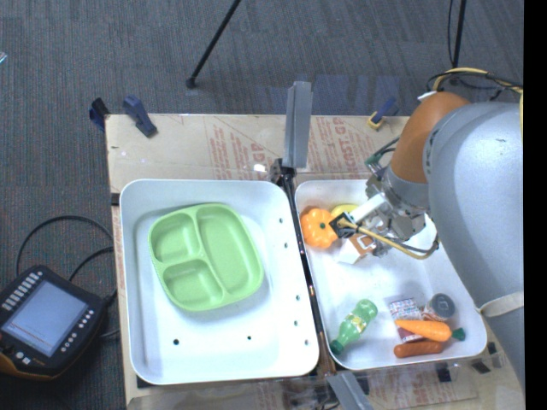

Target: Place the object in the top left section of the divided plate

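Note:
A green divided plate [206,255] lies in the left white bin [137,348], with two small sections on its left and one long section on its right. In the right bin [457,289] my gripper [357,243] is down at the far left part, just right of an orange pumpkin-shaped toy [317,228]. A yellow item [343,211] peeks out behind the gripper, partly hidden by it. I see nothing clearly held.
At the near end of the right bin lie a green bottle [354,324], a carrot [424,329], a brown sausage [416,348], a small packet [402,307] and a grey round lid [442,304]. My arm covers the bin's right side.

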